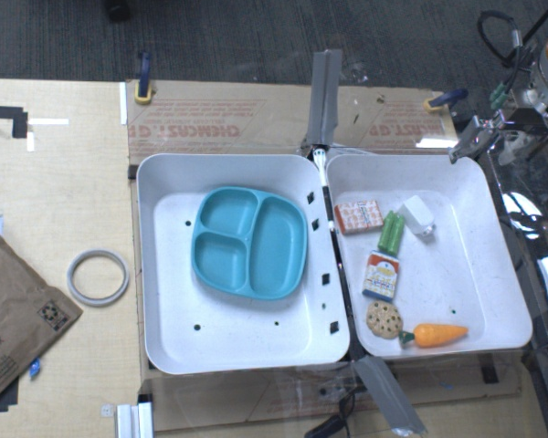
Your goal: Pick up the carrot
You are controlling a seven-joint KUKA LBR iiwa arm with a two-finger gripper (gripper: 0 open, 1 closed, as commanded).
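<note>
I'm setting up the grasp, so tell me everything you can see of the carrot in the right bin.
The small orange toy carrot with a green stem end looks like smooth plastic. It lies flat on its side, near the front edge of the shallow white right bin, its tip pointing right and its green end left. That end sits against or just beside the round speckled cookie; I cannot tell which.

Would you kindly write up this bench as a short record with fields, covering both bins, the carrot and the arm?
left bin: white bin holding a blue divided plate
right bin: white bin holding five toy foods and a small white block
carrot: orange carrot, lying on its side near the bin's front wall, untouched
beside carrot: round cookie just to its left
other items: red-and-white packet, green bottle, small carton
arm: at the view's upper right, beyond the right bin's far corner
outside bins: tape roll on the bench
</note>
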